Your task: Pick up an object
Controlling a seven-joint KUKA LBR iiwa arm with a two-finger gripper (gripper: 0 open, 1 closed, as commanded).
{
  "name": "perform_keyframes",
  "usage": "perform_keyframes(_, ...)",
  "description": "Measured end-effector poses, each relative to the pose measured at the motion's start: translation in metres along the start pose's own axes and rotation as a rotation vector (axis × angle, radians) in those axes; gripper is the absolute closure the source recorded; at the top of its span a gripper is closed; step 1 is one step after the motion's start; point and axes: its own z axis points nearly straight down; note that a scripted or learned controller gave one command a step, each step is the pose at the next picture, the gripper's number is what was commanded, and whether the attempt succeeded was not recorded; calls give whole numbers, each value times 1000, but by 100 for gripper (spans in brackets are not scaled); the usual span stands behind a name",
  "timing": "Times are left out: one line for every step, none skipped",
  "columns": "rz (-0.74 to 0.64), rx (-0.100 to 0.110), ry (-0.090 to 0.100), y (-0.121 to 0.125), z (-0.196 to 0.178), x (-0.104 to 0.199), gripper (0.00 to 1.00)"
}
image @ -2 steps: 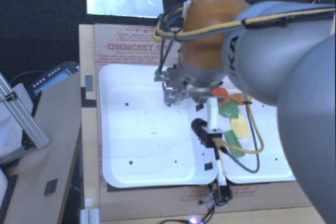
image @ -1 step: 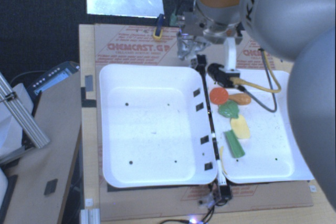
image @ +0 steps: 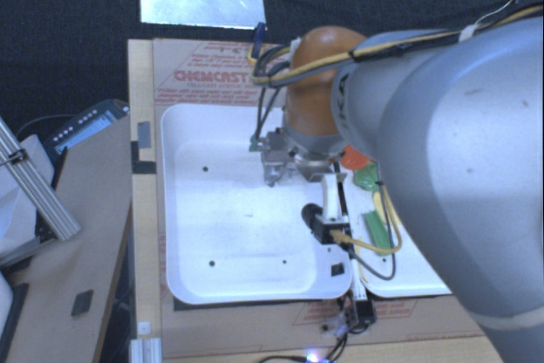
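My gripper hangs over the upper right part of the left white bin, close to the wall between the two bins. Nothing shows under it but the bin's white floor. In the right bin, just right of the wrist, I see an orange object, a light green object below it, and a darker green oblong piece further toward the front. The arm hides most of the right bin.
The grey arm with its orange band crosses the upper right of the view. A cardboard sheet lies under the bins. A metal rail and a handheld device sit left of the bench.
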Motion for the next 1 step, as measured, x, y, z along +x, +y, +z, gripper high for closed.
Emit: perform_keyframes(-10, -28, 10, -30, -146, 59, 100)
